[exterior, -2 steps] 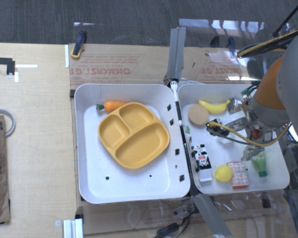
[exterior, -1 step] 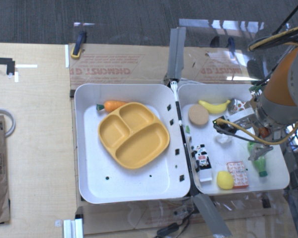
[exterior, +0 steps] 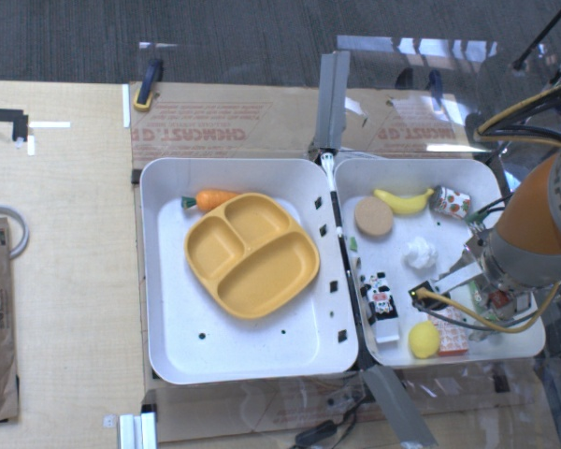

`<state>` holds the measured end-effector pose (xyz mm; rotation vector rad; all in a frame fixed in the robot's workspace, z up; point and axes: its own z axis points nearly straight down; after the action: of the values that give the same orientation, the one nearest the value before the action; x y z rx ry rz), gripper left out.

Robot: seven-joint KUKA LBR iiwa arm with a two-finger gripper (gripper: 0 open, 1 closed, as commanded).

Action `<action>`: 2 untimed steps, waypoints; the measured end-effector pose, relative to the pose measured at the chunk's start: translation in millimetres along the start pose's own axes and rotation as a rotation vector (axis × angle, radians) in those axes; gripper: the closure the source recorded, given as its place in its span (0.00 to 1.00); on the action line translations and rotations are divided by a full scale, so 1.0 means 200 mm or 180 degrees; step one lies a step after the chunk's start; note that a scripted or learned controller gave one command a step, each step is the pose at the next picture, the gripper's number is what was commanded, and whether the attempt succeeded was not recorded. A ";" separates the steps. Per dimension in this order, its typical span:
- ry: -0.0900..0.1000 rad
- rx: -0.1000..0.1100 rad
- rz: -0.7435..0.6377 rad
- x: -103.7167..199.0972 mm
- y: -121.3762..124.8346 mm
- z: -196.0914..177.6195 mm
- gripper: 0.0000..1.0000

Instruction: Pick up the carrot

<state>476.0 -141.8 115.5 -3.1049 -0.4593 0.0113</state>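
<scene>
Camera view, near to far, with all positions referred to the yellow plate (exterior: 252,255).

1. Containers. We count two white bins. The left bin (exterior: 159,344) holds the plate, which has three compartments, all bare. The carrot (exterior: 215,198) lies on the bin floor, touching the plate's far-left rim, with its green end pointing left. The right bin (exterior: 528,344) lies to the right of the plate and holds:
- one yellow ball (exterior: 424,340), nearest;
- one flat red-and-white box (exterior: 453,340) beside it;
- one black-and-white carton (exterior: 381,299);
- one white crumpled lump (exterior: 419,251);
- one tan disc (exterior: 374,218);
- one banana (exterior: 402,200);
- one printed packet (exterior: 452,201), farthest.

2. Gripper. The gripper (exterior: 491,293) hangs over the right bin, well right of the plate and far from the carrot. We cannot tell how far it is open, and we see nothing held in it.

3. Surroundings. Left of the plate we see a pale wooden bench (exterior: 56,251). Beyond the plate lie a cardboard sheet (exterior: 224,124) and then dark carpet (exterior: 262,17).
</scene>
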 end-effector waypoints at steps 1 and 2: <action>0.0005 -0.0005 -0.0010 -0.11 0.39 -0.28 0.00; -0.0015 0.0099 -0.0664 0.28 0.44 0.14 0.00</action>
<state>554.2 -209.9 86.9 -3.0102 -0.7724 0.0249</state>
